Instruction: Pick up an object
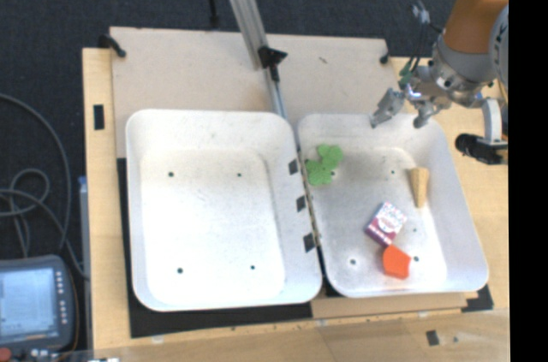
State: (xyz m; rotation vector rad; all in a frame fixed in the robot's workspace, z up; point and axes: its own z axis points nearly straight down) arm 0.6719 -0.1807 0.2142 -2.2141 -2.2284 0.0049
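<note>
My gripper hangs open above the far edge of the right bin, with nothing between its fingers. Inside that bin a green lumpy object lies against the left wall. A tan cone-shaped piece rests near the right side, below and slightly right of the gripper. A small purple and white box lies in the middle toward the front, and an orange block sits just in front of it.
The left bin stands beside the right one, sharing a divider with black clips. A slanted metal post rises from the back of the bench. A screen device sits at the lower left.
</note>
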